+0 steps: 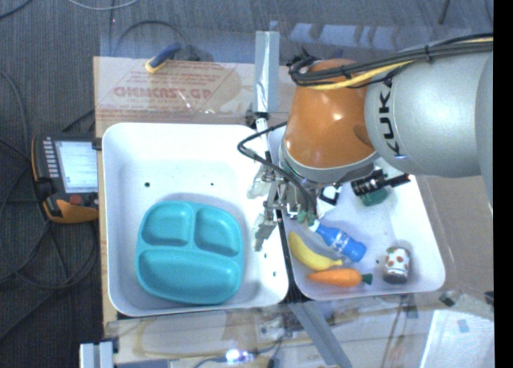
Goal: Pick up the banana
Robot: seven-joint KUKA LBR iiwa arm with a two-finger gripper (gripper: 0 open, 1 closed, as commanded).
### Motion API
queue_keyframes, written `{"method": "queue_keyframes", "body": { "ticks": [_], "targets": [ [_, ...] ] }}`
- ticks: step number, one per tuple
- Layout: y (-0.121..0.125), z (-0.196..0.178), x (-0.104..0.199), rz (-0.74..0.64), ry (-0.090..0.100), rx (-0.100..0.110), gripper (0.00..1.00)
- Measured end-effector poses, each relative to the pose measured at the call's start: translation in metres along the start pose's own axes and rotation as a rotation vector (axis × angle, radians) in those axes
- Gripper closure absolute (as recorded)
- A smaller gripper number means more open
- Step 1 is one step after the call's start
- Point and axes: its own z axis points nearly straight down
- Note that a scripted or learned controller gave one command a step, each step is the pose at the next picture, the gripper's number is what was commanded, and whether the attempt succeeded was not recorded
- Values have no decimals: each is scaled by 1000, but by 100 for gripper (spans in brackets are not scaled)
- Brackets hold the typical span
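The yellow banana [311,254] lies in the right bin near its front left corner, curved, with one end under a small blue bottle [340,241]. My gripper [274,212] hangs over the divide between the two bins, just up and left of the banana. Nothing shows between its fingers, and the big orange wrist above hides much of it. No contact between gripper and banana is visible.
An orange carrot [338,277] lies in front of the banana, and a small brown-and-white can [396,263] stands to its right. The left bin [128,158] holds a teal divided plate [189,251]. A handheld pendant [64,175] lies left of the bins.
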Motion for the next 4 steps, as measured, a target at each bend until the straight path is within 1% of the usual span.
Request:
{"method": "queue_keyframes", "body": {
  "ticks": [1,2,3,4],
  "targets": [
    [40,1,-29,56,-1,-2,0],
    [40,-7,-30,58,0,-4,100],
    [49,75,49,92,-20,-5,100],
    [80,86,52,827,-17,-15,100]
  ]
}}
